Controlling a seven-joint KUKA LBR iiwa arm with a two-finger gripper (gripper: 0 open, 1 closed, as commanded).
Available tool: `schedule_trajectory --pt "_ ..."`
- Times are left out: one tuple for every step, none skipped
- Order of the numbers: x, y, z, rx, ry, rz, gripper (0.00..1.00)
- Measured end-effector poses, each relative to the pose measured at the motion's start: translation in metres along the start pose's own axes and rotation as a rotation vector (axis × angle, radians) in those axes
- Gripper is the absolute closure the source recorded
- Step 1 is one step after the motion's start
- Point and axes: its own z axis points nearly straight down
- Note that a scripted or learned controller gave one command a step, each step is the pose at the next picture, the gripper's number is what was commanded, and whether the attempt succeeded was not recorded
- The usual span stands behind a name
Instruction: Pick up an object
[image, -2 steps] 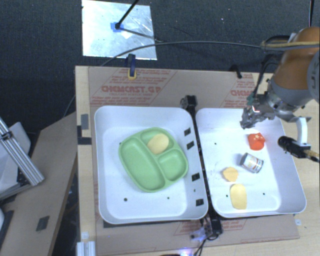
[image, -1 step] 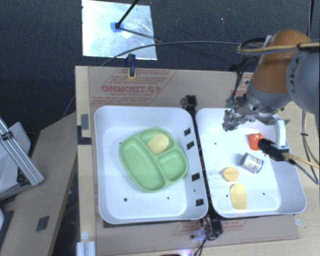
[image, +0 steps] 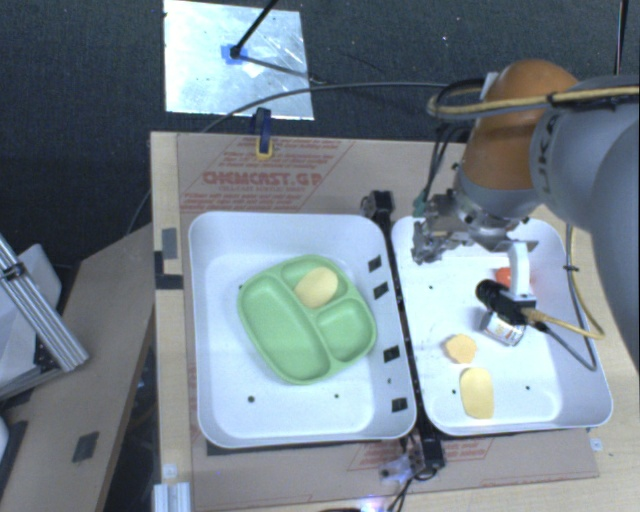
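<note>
we see the gripper (image: 428, 245) over the right bin (image: 560, 392), right of the green plate (image: 285, 340) that holds a yellow lump (image: 318, 287); released or clenched, we cannot tell.

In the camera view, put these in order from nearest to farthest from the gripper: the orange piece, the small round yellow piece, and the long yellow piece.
1. Orange piece: beside the gripper, toward the view's right, in the right-hand bin.
2. Small round yellow piece: middle of that bin, nearer the front.
3. Long yellow piece: by the bin's front edge.
</note>
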Motion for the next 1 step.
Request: schedule_trajectory --pt "0.0482 -0.0024 -0.0155 -0.002 0.001 -0.001 1.0"
